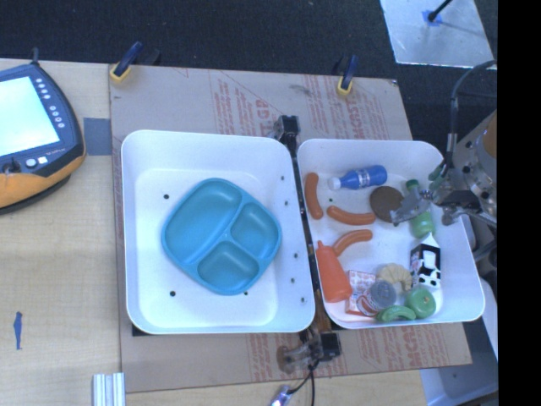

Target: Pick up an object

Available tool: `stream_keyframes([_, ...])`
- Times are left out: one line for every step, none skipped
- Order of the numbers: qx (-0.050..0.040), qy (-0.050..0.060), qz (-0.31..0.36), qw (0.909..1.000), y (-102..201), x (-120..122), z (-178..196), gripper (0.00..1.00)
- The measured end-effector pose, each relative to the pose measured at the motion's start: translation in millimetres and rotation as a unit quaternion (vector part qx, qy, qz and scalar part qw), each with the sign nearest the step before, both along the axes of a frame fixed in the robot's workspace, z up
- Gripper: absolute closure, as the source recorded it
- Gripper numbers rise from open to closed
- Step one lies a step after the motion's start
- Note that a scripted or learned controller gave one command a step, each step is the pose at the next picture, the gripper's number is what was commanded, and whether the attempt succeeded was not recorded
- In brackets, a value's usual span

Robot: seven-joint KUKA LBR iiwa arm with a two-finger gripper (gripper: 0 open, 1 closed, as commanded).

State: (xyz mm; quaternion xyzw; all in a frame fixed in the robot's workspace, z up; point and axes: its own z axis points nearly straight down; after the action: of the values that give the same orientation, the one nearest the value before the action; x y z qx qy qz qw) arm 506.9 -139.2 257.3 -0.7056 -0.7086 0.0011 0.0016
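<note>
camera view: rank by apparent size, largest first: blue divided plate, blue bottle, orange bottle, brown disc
1. Blue divided plate, by far the largest.
2. Orange bottle.
3. Blue bottle, close to the orange bottle in length but slimmer; that order is unsure.
4. Brown disc, partly hidden by the pincer.

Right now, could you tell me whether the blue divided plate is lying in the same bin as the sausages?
No, the blue divided plate lies alone in the left bin, while the sausages lie in the right bin.

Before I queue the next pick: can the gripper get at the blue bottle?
Probably yes. The blue bottle lies alone near the right bin's far wall, nothing on top, and the gripper hovers close by.
</note>
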Motion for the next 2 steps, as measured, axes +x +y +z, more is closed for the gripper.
stream_keyframes([-0.0007,0.0,0.001,1.0,-17,46,-154,0.0])
stream_keyframes([-0.0011,-0.003,0.0,1.0,-8,122,-163,0.0])
